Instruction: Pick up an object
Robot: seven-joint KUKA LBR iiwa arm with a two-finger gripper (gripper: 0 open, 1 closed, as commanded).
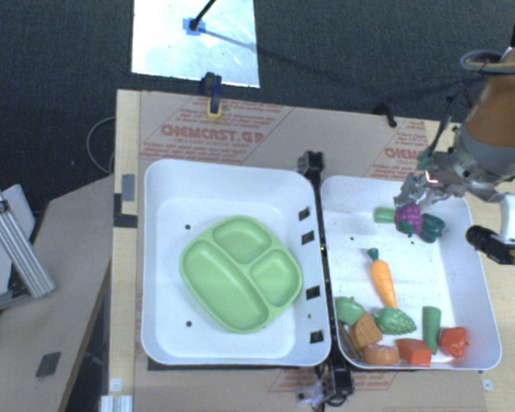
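Where claw [412,201] hovers, knobbly purple toy [408,219], smooth tapered carrot [382,282], glossy white bin [479,284].

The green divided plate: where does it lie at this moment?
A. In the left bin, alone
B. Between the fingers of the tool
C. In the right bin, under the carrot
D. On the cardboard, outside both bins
A. The green divided plate lies flat on the floor of the left bin, while the carrot and the other toy foods lie in the right bin.
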